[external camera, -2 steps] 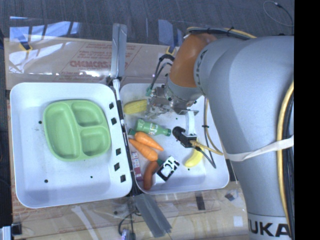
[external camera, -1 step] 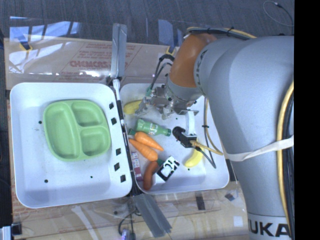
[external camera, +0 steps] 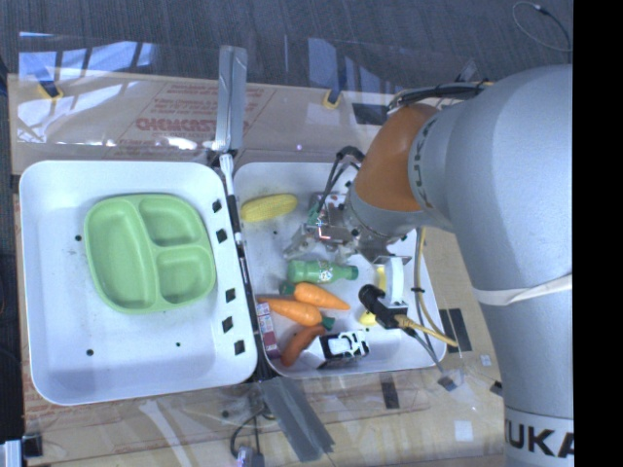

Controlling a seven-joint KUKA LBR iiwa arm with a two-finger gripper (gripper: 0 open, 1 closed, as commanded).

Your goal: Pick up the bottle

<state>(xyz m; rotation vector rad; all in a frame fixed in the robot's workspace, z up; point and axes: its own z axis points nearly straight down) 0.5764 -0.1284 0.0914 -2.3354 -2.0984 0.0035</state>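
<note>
Over the bin [external camera: 292,178] at the 3 o'clock side of the table [external camera: 117,115], the grey arm [external camera: 506,193] with its orange band comes down from the view's right. Its pincer [external camera: 326,230] hangs low above the bin's middle. Whether the pincer is apart or together cannot be told, because the wrist covers it from above.

The green bottle [external camera: 321,272] lies on its side on the bin floor near the centre, its length running from 9 to 3 o'clock. It sits just at 6 o'clock of the pincer, and I cannot tell whether the two touch.

An orange carrot [external camera: 319,297] lies against the bottle at its 6 o'clock. A second carrot [external camera: 292,310] lies just beyond at 7 o'clock, and an orange-red piece [external camera: 302,341] sits nearer the bin's 6 o'clock wall. A small black-and-white item [external camera: 346,345] rests beside that piece at 5 o'clock; it is too small to name. A yellow corn cob [external camera: 268,207] lies apart from the rest at the bin's 10 o'clock.

The other bin [external camera: 39,290], at 9 o'clock, holds a green divided plate [external camera: 146,251] with three compartments.
</note>
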